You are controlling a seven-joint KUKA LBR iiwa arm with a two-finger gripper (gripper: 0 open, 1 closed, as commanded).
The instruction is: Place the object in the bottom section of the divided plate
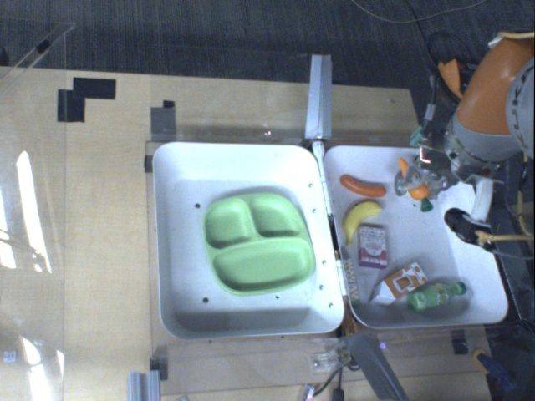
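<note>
So the hand (415, 182) is hanging over the upper right part of the right bin (489, 307), and it's clamping a small orange object (407, 178) between its fingers, lifted off the bin floor. The green divided plate (259, 241) is sitting in the left bin (175, 307), well apart from it. Lying in the right bin: a hot dog (363, 186), a banana (361, 218), a purple packet (372, 246), a snack box (403, 281) and a green bottle (435, 295).

no text can be read.
</note>
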